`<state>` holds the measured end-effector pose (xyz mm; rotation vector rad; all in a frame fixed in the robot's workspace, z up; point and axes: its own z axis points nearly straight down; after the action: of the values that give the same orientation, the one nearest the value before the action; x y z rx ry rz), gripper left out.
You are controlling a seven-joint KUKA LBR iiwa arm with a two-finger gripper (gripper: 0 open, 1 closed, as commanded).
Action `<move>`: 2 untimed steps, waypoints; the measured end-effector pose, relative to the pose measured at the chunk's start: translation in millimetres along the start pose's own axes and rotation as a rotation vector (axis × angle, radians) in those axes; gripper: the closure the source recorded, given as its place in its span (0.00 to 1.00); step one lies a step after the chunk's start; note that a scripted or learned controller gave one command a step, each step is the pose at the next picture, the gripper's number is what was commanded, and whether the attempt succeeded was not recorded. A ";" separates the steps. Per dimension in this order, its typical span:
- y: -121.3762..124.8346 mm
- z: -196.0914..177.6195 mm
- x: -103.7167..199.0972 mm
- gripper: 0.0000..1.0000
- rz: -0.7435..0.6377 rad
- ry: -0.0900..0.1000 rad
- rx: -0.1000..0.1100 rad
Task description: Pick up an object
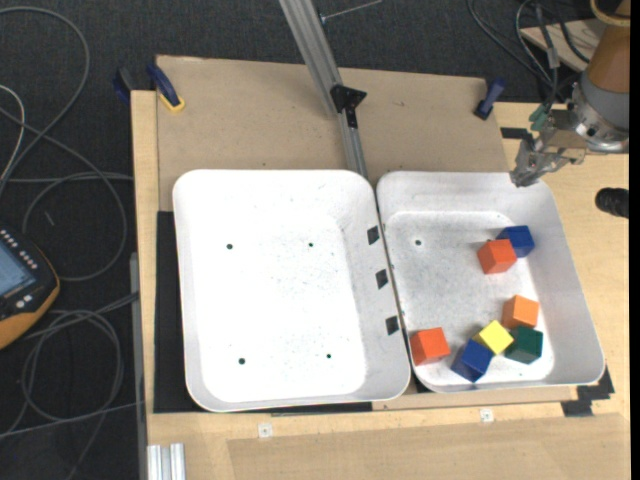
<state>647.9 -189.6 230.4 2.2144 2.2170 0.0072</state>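
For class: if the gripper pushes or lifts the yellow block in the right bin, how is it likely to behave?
The yellow block looks like a flat-faced cube, so it should probably slide, not roll. It seems rigid. Wedged against a blue block and a green block, it would likely nudge them.

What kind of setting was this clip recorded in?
Most likely a robotics lab bench set up for grasping trials. Two white bins sit on a wooden board held by blue clamps, toy blocks lie in the right bin, loose cables cover the floor, and the gripper hovers at that bin's far rim.
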 end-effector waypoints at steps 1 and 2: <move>-23.5 -5.4 57.0 1.00 -0.004 0.004 0.010; -37.4 -18.0 108.7 1.00 -0.005 0.006 0.010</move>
<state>610.2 -80.9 247.8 2.2162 2.2307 0.0031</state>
